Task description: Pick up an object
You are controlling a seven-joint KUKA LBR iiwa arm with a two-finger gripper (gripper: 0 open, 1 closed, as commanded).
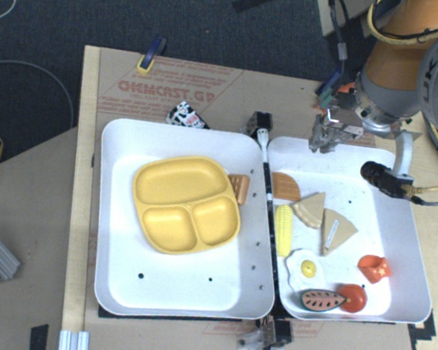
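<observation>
Bench (81, 192): brown board, printed lettering along its far edge, carrying two shallow white bins side by side. Left bin (112, 260): holds a yellow tray (186, 203) with three compartments, lying slightly turned near the bin's middle; a small brown waffle piece (239, 187) sits just beside the tray's right edge, against the bin's right wall. Beyond the left bin, on the board: a blue and yellow clip (149, 55) at the far edge, and a small black and white item (185, 115) close to the bin's far rim. Right bin (416, 260): holds toy food. Along its left wall, a corn cob (282, 228) lies lengthwise; above it, a brown bread slice (285, 187). Towards the middle, two tan wedges (309, 208) and (337, 230) lie side by side, nearly touching. Nearer the front, a fried egg (304, 266) sits below the corn, with a watermelon slice (322, 300) just in front of it and a red tomato (352, 297) touching the slice's right end. A red pepper piece (374, 267) lies apart, near the right wall. Gripper (324, 141): hangs over the far left corner of the right bin, above the rim, well clear of the food; nothing shows between its fingers, and whether they are open or closed cannot be told. Arm (411, 51): grey with orange band, enters from the upper right.
</observation>
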